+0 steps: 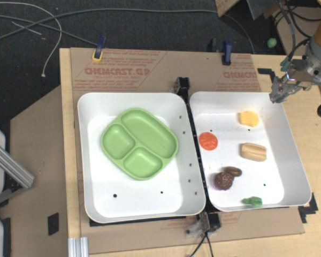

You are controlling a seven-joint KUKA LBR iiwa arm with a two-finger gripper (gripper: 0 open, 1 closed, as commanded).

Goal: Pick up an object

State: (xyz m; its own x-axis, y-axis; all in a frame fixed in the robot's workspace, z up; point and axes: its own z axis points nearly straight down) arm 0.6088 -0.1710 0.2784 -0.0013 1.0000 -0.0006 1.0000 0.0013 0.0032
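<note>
Two shallow white bins sit side by side on a brown cardboard-covered bench, seen from above at a slant, with dark carpet and loose grey cables beyond. Inside the left bin [91, 191] lies a light green divided plate [139, 143] with three compartments, tilted at an angle. Within the right bin [289, 143] lie five small items, all apart from one another: a yellow block [249, 118] near the far side, an orange-red round piece [208, 141] close to the wall between the bins, a tan loaf-shaped piece [253, 151] near the middle, a dark brown lumpy object [226, 178] nearer the front, and a small green item [252, 201] at the front edge. Over the right bin's far right corner hangs the gripper [279, 93], apart from every item; whether its claw is spread or pressed together cannot be told, since it is small and dark against the bench. Most of the arm is cut off by the picture's right side. Two blue clamps [99, 47] grip the cardboard's far edge.
</note>
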